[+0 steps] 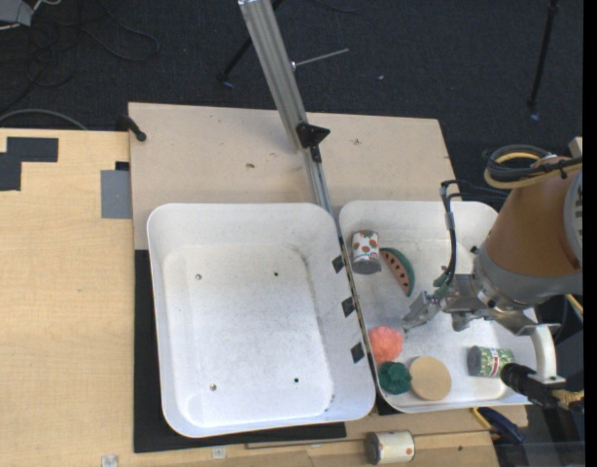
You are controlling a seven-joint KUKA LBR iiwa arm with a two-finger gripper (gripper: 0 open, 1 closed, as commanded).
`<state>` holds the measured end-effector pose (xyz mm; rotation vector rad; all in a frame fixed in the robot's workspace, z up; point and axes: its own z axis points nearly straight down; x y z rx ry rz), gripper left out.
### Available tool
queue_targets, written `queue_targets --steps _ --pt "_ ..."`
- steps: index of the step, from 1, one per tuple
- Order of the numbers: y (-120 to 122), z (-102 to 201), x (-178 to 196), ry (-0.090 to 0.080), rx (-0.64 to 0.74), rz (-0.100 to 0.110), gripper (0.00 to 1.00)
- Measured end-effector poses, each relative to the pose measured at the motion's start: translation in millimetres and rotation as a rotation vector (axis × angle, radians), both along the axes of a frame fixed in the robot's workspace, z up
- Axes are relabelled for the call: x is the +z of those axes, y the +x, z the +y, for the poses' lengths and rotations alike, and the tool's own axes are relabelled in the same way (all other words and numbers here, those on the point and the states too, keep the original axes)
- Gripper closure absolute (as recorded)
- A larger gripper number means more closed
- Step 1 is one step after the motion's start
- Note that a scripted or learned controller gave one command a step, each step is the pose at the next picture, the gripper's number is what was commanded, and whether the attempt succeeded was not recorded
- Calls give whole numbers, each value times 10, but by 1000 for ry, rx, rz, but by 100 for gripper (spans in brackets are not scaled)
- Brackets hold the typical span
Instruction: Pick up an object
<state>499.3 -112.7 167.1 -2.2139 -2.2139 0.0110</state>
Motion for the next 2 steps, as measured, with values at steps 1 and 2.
queue_targets --steps 1,2 --pt "-44 -44 -369 -4 1 -15 0" --pt "-37 -48 -772 -2 -1 -8 0"
